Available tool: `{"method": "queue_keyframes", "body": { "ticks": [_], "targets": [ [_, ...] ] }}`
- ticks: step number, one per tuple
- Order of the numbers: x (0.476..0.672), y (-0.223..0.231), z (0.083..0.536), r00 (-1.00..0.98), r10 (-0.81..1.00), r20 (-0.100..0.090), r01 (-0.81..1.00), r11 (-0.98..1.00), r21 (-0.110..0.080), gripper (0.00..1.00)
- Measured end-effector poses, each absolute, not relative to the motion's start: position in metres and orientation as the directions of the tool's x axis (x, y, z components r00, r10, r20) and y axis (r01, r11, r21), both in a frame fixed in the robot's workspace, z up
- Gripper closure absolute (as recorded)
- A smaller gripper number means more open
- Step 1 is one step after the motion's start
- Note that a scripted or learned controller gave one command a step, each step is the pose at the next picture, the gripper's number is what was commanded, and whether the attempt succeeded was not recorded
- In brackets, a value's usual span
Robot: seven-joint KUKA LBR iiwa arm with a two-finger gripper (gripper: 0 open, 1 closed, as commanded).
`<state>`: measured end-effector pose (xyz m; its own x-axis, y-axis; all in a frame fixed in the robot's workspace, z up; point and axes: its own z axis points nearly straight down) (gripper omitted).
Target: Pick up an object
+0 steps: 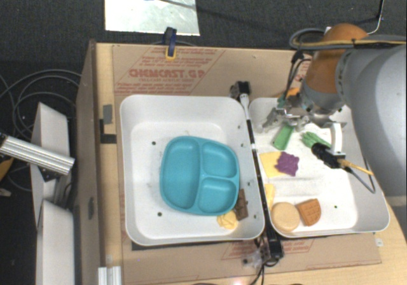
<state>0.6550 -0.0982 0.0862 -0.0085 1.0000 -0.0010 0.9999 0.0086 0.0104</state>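
Camera view: gripper (303, 127) is held low in the right bin (357, 202), open or closed cannot be told; green piece (283, 136) lies just beside, crowded by purple toy (288, 163), so a miss or nudge is risked

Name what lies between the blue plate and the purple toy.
In the camera view, the two bins' adjoining rims and a flat yellow piece lie between the blue plate and the purple toy.

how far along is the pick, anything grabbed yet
Done: nothing visibly lifted; the purple knobbly toy and round tan disc lie in the right white bin. In hand: the end effector hovers by the green cylinder. Left: a grasp and lift.
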Motion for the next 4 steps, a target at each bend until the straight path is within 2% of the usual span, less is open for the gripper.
{"method": "queue_keyframes", "body": {
  "ticks": [1, 2, 3, 4],
  "targets": [
    [0.638, -0.093, 0.084, -0.002, 1.0, 0.0, 1.0, 0.002, 0.001, 0.0],
    [0.642, -0.087, 0.106, -0.005, 1.0, 0.0, 1.0, 0.005, 0.004, 0.0],
    [0.647, -0.087, 0.101, -0.005, 1.0, -0.001, 1.0, 0.005, 0.003, 0.0],
    [0.635, -0.088, 0.084, -0.001, 1.0, -0.001, 1.0, 0.001, 0.001, 0.0]
  ]
}}
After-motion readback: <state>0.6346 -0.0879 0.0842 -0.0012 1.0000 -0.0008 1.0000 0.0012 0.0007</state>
